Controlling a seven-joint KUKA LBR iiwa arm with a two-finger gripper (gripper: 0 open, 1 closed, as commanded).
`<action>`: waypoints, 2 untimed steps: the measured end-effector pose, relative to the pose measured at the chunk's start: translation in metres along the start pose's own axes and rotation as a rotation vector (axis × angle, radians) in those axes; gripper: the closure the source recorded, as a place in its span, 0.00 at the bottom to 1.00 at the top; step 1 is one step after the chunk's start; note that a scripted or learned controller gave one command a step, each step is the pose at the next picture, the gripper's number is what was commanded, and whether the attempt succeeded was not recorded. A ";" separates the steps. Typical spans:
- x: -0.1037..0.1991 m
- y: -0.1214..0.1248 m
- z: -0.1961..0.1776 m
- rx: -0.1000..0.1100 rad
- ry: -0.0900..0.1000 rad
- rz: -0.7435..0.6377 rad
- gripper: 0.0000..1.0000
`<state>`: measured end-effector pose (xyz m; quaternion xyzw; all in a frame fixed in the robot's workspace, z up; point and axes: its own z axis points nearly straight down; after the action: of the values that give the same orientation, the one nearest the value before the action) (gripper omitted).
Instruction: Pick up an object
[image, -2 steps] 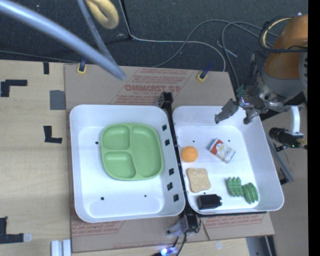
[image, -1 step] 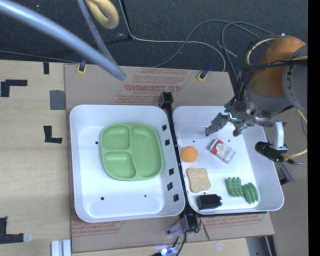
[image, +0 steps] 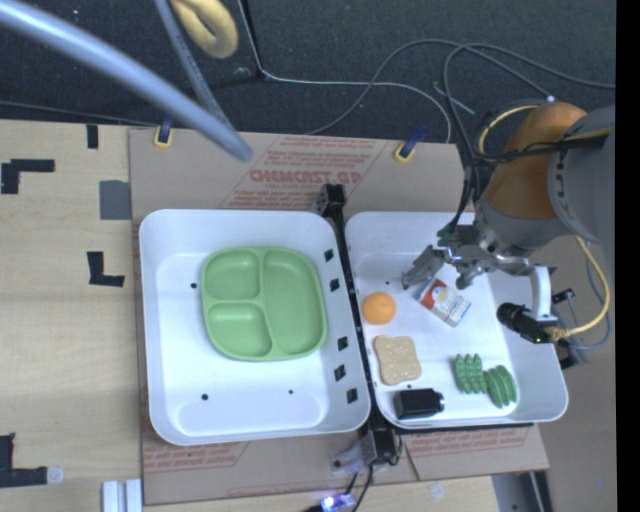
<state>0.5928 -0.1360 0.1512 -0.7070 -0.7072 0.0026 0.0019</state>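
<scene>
My gripper (image: 445, 272) hangs over the upper middle of the right bin (image: 540, 400), its fingers spread open with nothing between them. Just below it and slightly right lies a small red and white carton (image: 444, 300). An orange ball (image: 379, 308) rests to the lower left of the gripper, near the bin's left wall. A slice of toast (image: 397, 359) lies below the ball, and a black block (image: 418, 403) sits at the front edge. A green ridged object (image: 485, 378) lies at the front right.
The left bin (image: 165, 400) holds a green divided plate (image: 264, 303). A black divider (image: 340, 290) runs between the bins. Cables loop behind the right bin, and a grey pole (image: 130, 70) crosses the upper left.
</scene>
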 end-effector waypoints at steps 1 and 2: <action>0.005 -0.002 0.044 -0.002 0.000 -0.001 0.00; 0.007 -0.001 0.032 -0.003 0.002 -0.003 1.00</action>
<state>0.5917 -0.1295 0.1188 -0.7060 -0.7082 0.0008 0.0013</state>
